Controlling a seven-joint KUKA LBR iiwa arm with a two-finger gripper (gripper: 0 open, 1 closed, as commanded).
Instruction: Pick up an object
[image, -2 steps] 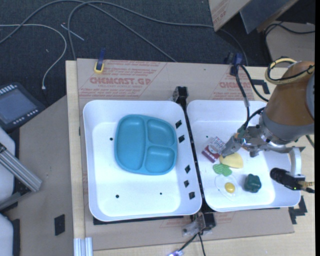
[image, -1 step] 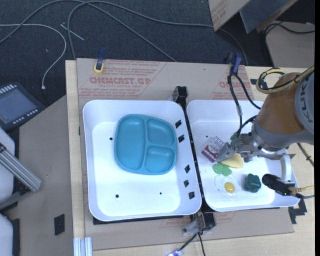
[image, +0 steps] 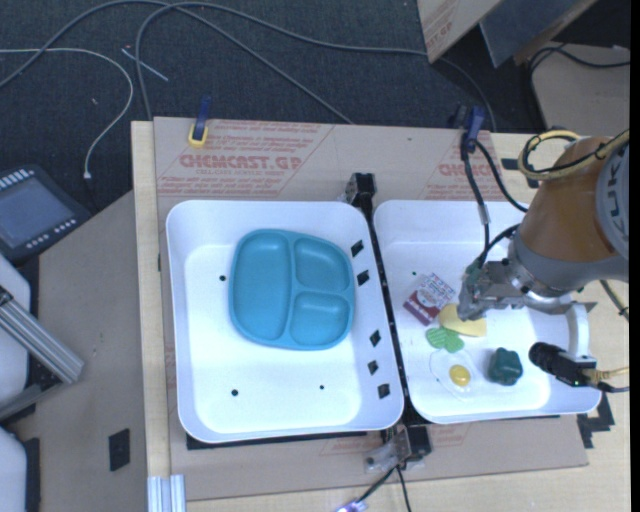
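The left bin (image: 190, 300) carries a blue divided plate (image: 292, 288) near its middle. In the right bin (image: 420, 225), small objects cluster toward the front edge: a red-and-white packet (image: 428, 296), a yellow piece (image: 466, 324), a green leaf-shaped piece (image: 446, 339), a small yellow ball (image: 459, 376) and a dark green lump (image: 504, 367). The gripper (image: 478, 293) sits low over the yellow piece; whether it is spread or pinching cannot be told. Both bins rest on a cardboard-covered bench (image: 250, 150). Cables (image: 100, 60) trail over the dark floor beyond its back edge.
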